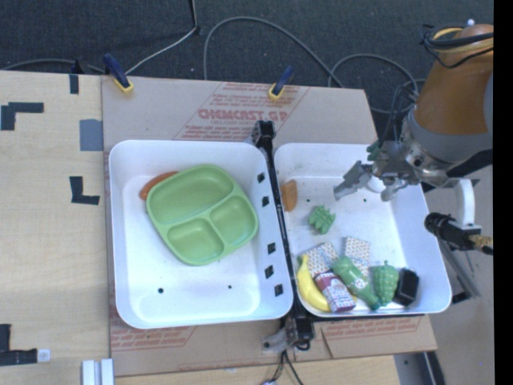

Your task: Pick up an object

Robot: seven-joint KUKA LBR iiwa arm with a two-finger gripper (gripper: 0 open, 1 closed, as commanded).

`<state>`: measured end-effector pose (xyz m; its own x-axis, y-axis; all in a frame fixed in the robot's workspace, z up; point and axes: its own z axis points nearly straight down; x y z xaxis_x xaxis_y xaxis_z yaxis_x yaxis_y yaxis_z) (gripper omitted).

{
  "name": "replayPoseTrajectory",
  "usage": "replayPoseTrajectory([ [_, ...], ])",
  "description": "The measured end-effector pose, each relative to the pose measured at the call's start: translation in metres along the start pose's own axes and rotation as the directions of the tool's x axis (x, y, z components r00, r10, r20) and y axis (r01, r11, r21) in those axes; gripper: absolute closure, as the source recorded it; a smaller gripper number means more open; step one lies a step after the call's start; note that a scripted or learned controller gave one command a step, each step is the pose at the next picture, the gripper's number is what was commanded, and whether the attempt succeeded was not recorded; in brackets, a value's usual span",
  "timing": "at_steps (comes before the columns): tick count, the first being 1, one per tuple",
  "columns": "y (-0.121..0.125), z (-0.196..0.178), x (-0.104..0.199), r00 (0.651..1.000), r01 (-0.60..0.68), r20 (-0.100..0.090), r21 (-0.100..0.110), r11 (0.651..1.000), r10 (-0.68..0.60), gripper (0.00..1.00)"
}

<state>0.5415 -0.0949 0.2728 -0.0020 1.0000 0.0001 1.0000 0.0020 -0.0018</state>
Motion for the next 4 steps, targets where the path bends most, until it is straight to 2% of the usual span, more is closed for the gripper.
replayPoseTrajectory([
  [1, 0.063, 0.09, 0.015, 1.0, 0.0, 0.0, 0.002, 1.0, 0.0, 0.0],
  [2, 0.025, 0.187, -0.01, 1.0, -0.001, 0.0, -0.002, 1.0, 0.001, 0.0],
  [3, 0.026, 0.178, -0.011, 1.0, -0.001, 0.003, -0.004, 1.0, 0.001, 1.0],
  [4, 0.0, 0.089, 0.058, 1.0, 0.001, 0.0, 0.0, 1.0, -0.001, 1.0],
])
